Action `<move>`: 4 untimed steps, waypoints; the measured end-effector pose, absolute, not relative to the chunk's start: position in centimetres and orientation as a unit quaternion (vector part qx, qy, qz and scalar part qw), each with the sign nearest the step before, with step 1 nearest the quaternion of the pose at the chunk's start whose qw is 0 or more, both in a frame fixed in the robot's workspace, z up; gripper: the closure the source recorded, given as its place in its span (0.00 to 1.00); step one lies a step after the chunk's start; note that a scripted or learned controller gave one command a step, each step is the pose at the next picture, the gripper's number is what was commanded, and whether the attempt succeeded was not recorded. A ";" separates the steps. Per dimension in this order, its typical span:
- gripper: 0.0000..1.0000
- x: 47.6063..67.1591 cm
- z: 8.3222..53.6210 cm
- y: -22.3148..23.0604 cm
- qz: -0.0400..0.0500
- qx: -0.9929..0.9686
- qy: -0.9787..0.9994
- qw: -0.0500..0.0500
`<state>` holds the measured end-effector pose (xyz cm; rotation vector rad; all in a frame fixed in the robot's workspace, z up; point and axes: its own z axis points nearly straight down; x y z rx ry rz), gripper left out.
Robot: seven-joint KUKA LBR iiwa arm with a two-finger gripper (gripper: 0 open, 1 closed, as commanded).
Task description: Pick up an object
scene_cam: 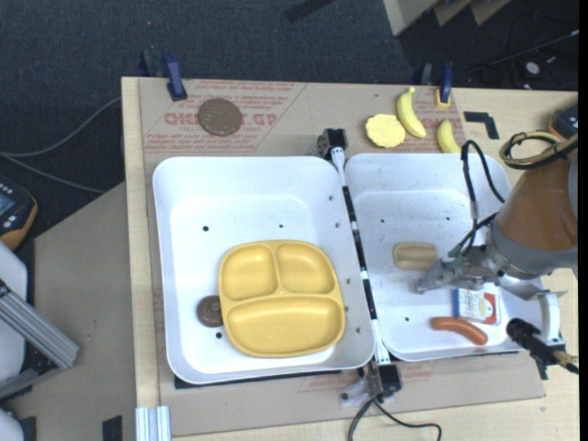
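In the camera view, the gripper (432, 278) is seen low in the right bin (404, 177), just beside a tan bun-like piece (413, 254) — whether anything is clasped cannot be told. A sausage (459, 330) and a small carton (478, 305) lie near, toward the front wall. A miss is judged likely: the rounded bun could be nudged aside, or the crowded carton caught instead.
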<state>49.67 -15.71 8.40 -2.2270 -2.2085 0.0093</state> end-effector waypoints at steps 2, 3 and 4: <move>0.00 54.7 12.9 -10.3 -0.001 -0.704 -0.710 0.000; 0.00 55.8 8.3 -10.0 0.000 -0.707 -0.707 -0.001; 1.00 55.8 9.5 -10.0 0.000 -0.707 -0.707 -0.001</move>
